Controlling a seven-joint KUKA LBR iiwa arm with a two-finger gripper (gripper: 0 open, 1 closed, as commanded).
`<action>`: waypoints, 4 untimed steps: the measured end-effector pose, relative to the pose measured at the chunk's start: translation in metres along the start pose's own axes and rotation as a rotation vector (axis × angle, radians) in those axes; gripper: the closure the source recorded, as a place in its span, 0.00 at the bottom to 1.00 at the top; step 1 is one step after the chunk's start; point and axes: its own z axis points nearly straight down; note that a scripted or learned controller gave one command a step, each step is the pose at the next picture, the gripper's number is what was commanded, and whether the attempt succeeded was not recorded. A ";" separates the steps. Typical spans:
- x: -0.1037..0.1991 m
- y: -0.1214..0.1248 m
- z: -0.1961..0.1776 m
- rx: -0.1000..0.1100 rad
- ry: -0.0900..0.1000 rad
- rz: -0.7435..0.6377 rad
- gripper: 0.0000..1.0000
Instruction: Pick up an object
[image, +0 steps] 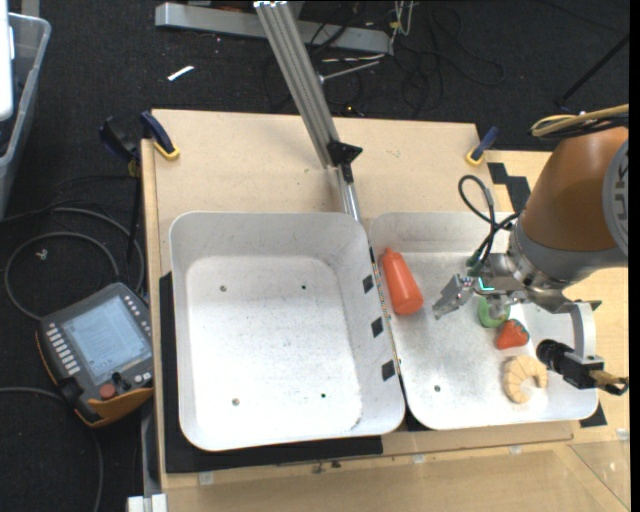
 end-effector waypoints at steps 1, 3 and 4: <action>0.000 0.000 -0.002 -0.003 0.000 0.002 0.00; -0.008 0.000 0.107 0.000 0.000 0.003 0.00; -0.007 0.001 0.107 -0.005 0.000 0.003 0.00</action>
